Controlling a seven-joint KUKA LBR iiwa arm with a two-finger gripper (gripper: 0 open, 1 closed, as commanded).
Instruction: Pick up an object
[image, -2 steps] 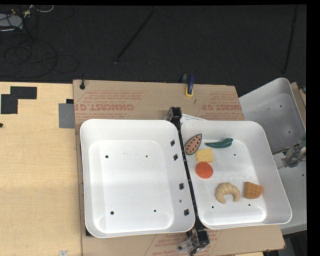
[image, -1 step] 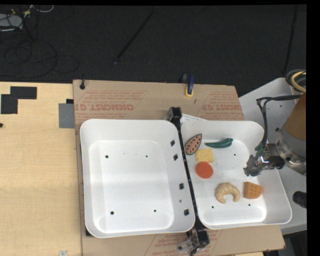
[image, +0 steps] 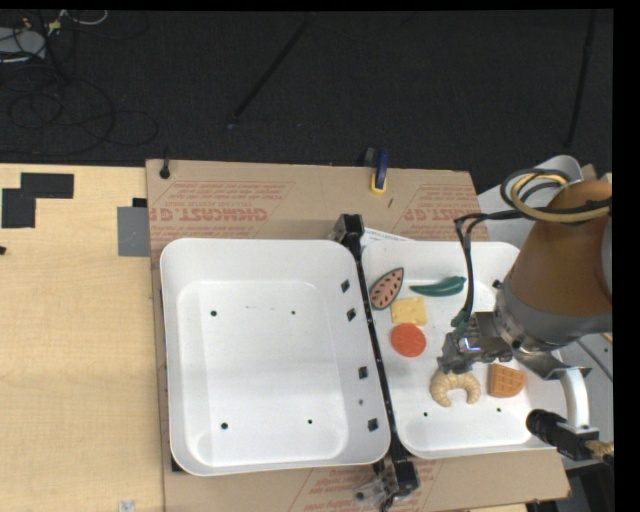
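Observation:
The right bin (image: 440, 440) holds several toy foods: a brown oval with red speckles (image: 386, 288), a green pepper (image: 438, 286), a yellow block (image: 408, 311), a red-orange disc (image: 408, 342), a tan croissant (image: 455, 388) and an orange waffle piece (image: 506, 381). My gripper (image: 460, 362) hangs low in this bin, directly above the croissant and between the red disc and the waffle piece. The metal wrist block hides the fingers' spacing, and nothing shows between them.
The left bin (image: 260, 350) sits beside the right one, with a black clamp strip (image: 365, 340) along their shared edge. Both rest on a cardboard sheet (image: 250, 205). The arm's orange band (image: 560, 260) looms over the right bin's far right side.

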